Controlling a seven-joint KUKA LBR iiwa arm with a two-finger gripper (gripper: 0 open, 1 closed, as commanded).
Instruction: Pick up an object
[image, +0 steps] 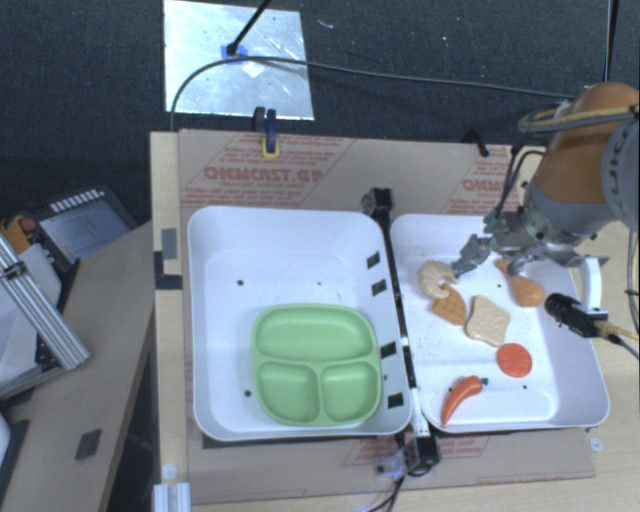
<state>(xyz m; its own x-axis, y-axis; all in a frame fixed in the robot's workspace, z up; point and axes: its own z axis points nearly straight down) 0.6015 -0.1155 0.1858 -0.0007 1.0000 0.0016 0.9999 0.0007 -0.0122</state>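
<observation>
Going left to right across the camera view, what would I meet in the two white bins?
Green divided plate → beige curved piece → red chili pepper → toast slice → red round slice → orange piece.

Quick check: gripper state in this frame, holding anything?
Gripper: open, holding nothing; it hangs above the right bin, near the pale food piece.

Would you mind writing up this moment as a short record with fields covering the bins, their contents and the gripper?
left bin: holds a green divided plate
right bin: holds toy foods
foods: beige piece, orange wedge, toast slice, orange piece, red disc, chili pepper
gripper: low over the right bin's far side, between the beige piece and the orange piece
held object: none seen
</observation>
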